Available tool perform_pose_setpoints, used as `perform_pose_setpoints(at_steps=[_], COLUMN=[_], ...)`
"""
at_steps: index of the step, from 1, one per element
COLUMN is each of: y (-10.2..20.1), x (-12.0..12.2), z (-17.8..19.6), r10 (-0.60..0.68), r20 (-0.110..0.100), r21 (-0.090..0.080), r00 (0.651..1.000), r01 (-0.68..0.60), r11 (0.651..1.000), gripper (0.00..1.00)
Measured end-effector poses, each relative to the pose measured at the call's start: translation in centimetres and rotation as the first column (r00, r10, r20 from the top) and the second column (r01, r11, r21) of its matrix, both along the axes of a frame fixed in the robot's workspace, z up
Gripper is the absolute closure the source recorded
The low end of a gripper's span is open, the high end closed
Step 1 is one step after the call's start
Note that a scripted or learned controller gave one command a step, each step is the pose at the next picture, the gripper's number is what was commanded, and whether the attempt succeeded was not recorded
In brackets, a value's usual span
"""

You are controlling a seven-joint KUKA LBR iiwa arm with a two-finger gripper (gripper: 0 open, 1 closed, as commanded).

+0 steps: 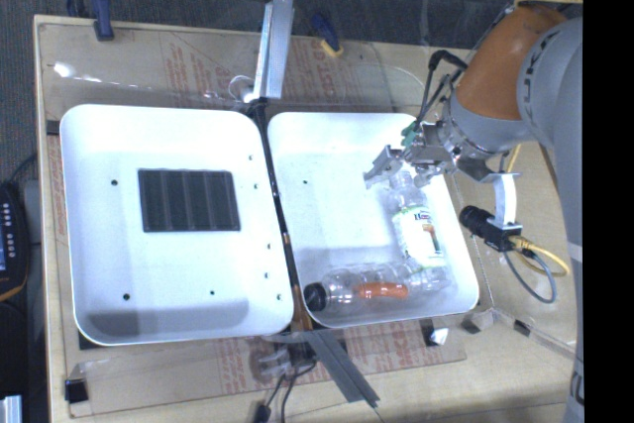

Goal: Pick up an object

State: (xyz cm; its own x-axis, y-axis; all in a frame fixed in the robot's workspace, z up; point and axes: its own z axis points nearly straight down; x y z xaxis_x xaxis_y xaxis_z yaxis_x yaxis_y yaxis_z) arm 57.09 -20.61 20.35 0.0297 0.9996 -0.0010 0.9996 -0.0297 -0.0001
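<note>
right bin [327, 144]: bottle [416, 228] just below gripper [404, 161] (apart).

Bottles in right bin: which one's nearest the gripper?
The white-labelled bottle along the bin's right wall, its top right under the gripper. The black-capped bottle lies at the near wall.

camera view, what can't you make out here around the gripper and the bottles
- Gripper: finger state unreadable; small, glinting metal against the white bin.
- Upright bottle: its top merges with the gripper, so contact cannot be told; label print too small.
- Lying bottle: clear plastic, outline blurs into the bin wall.
- Arm: cut off by the right edge.
</note>
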Motion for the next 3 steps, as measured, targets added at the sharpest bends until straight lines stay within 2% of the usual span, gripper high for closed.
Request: perform_pose_setpoints(at_steps=[1,3], y=[0.26,-0.26], x=[-1.74,-2.24], z=[-0.94,-1.12], r10=[0.034,0.0], r20=[-0.006,-0.006], r21=[0.003,0.003], r00=[0.999,1.0], r01=[-0.034,0.0], r11=[0.999,1.0], gripper=[0.0,0.0])
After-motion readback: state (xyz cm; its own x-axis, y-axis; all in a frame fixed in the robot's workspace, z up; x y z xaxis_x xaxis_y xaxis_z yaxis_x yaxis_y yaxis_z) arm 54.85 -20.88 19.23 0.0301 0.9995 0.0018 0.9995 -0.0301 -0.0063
